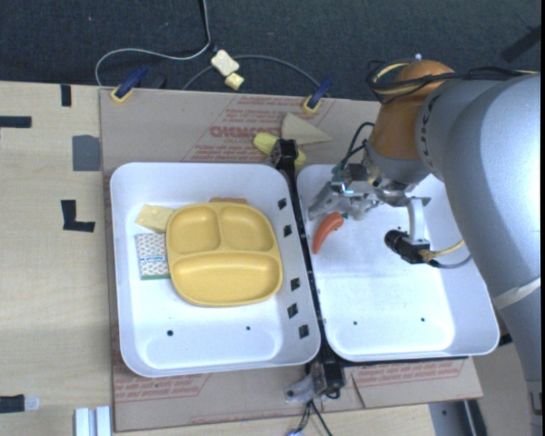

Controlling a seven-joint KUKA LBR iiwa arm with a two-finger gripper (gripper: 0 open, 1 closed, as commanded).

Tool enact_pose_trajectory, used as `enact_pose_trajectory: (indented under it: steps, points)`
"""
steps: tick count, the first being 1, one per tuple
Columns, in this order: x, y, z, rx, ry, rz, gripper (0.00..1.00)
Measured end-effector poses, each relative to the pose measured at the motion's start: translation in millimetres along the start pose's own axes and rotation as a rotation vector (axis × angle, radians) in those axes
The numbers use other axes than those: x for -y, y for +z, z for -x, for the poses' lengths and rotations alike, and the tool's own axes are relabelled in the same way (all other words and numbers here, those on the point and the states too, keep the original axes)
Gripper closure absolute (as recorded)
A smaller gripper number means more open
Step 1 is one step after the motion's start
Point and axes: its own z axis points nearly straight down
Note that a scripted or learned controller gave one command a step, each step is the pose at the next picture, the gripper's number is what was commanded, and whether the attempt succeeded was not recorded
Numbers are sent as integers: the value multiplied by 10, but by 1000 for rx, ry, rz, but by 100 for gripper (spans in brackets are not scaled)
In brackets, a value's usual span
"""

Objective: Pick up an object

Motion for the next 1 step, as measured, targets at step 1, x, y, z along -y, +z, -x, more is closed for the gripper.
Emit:
enact_pose_trajectory:
  steps: [1]
  points:
    - [-59,1,33,-3,-1,-1,0]
